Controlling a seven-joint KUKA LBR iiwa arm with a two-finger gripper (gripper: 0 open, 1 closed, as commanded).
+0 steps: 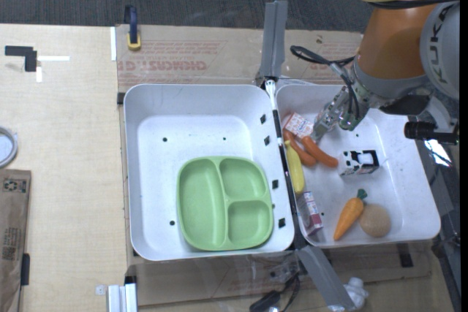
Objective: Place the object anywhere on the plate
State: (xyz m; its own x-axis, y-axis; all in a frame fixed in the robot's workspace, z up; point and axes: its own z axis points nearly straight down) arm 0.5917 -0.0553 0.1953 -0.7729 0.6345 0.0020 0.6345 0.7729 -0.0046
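Picking stage: your gripper (324, 126) hovers over the hot dog (316, 150) in the right bin (409, 226), grip state unclear. Next grab it, carry left to the green plate (225, 202).

Bright, even overhead light; soft shadows, mild glare, slight overall blur.

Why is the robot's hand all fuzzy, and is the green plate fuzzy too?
In the camera view the gripper looks smeared and soft above the right bin, so its shape is hard to read; the green plate in the left bin is sharp, with even light and only faint shadows; the carrot looks crisp as well.
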